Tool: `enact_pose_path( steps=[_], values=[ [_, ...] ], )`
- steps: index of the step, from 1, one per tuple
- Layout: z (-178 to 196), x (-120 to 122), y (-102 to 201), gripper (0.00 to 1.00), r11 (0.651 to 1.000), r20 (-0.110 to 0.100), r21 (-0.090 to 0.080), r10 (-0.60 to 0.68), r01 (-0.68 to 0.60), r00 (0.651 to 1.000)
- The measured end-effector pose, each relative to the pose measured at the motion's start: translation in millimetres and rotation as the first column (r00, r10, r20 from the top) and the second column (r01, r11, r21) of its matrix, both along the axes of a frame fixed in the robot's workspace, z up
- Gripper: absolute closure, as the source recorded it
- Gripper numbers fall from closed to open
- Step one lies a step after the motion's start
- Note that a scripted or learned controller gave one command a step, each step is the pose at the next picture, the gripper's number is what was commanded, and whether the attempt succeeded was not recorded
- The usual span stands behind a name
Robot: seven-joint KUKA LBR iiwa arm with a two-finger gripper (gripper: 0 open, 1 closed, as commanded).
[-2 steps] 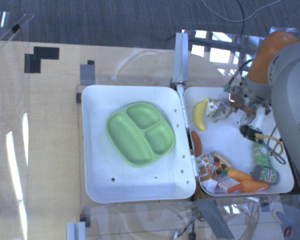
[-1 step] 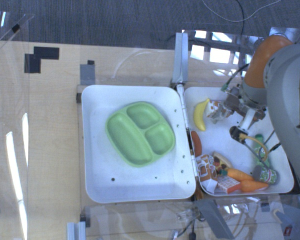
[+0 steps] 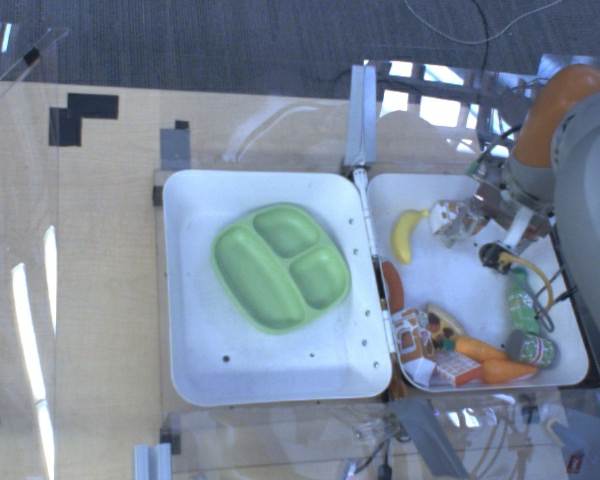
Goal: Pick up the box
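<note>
The box (image 3: pixel 423 333), flat with a colourful printed face, lies in the front left part of the right bin (image 3: pixel 450 278). A smaller red and white carton (image 3: pixel 457 370) lies just in front of it. My gripper (image 3: pixel 464 218) hangs over the back of the right bin, right of the banana (image 3: pixel 407 234) and well behind the box, not touching it. A pale shape (image 3: pixel 445 215) sits at the gripper's tip; I cannot make out what it is.
A green divided plate (image 3: pixel 281 265) lies in the left bin (image 3: pixel 195 368). The right bin also holds a brown sausage (image 3: pixel 392 286), a carrot (image 3: pixel 488 353), a green bottle (image 3: pixel 523 306) and a can (image 3: pixel 535 349). A yellow cable (image 3: pixel 536 273) loops beside the arm.
</note>
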State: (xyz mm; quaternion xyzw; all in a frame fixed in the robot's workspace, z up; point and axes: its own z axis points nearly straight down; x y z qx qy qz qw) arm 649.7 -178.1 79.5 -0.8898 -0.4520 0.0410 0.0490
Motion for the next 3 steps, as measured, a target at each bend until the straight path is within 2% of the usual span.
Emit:
enact_pose_path(
  steps=[1,2,3],
  values=[
    [217,18,11,0.0,0.98,0.125,-0.05,-0.183,0.191,0.975],
    [76,-26,-18,0.0,0.994,0.12,-0.05,-0.086,0.093,0.989],
    [37,-66,-8,0.0,0.998,0.154,-0.059,-0.006,0.015,0.988]
  ],
)
